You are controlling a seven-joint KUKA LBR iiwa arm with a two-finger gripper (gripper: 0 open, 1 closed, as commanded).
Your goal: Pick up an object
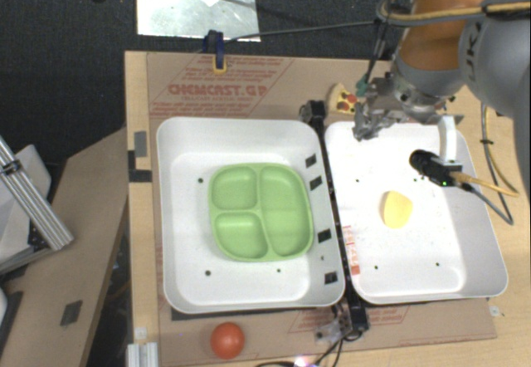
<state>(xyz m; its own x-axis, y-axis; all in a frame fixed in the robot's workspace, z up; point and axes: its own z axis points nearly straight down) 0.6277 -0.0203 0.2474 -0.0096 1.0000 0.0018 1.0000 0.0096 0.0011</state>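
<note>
Bench: two white bins (332, 191).
Right bin: yellow object (397, 209).
Gripper (365, 129): above far rim, seemingly empty; opening unclear.

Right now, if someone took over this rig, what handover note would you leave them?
Gripper: above the far left corner of the right bin, nothing visible between its fingers.
Things: yellow object lies mid right bin; green divided plate sits in the left bin; orange ball rests on the bench in front of the bins.
Done: nothing picked.
Left: descend, grasp, lift.
</note>
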